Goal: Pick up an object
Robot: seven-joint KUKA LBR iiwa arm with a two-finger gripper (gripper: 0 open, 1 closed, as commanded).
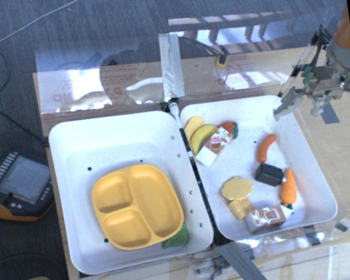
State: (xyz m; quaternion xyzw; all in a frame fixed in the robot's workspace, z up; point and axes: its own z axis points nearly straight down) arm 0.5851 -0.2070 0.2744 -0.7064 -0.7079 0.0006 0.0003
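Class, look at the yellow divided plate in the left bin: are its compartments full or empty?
Empty. The yellow divided plate shows bare yellow in all three compartments; a green thing pokes out from under its edge.

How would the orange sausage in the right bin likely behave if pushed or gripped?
The sausage looks rounded and slightly curved, so it may roll or pivot when nudged. Its glossy surface suggests it could slip from a gripper. It lies apart from the black block, leaving room to shift.

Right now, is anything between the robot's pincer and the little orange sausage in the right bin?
Nothing visible. The pincer hangs over the right bin's upper right rim, and bare white floor lies between it and the sausage.
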